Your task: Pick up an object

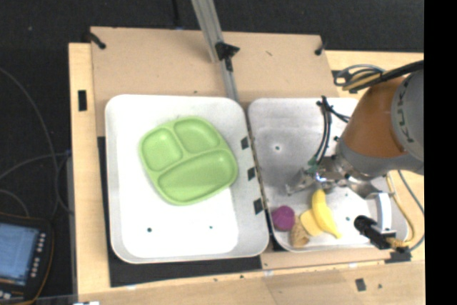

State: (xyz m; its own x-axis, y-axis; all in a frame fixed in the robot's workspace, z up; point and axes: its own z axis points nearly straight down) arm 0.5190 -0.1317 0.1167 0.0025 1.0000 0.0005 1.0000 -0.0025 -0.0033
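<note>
In the right bin (285,125), near its front edge, lie a yellow banana (325,214), a small purple round object (283,217) and a pale tan piece (303,232) that touches the banana's lower end. My gripper (313,180) hangs low over the right bin's middle, just above the banana's upper tip. Nothing shows between its tips. The grey arm with its orange band (375,128) reaches in from the right.
The left bin (128,225) holds a green divided plate (188,160) in its upper half. A slanted metal pole (207,11) rises behind the bins. Cables loop at the right bin's back right corner.
</note>
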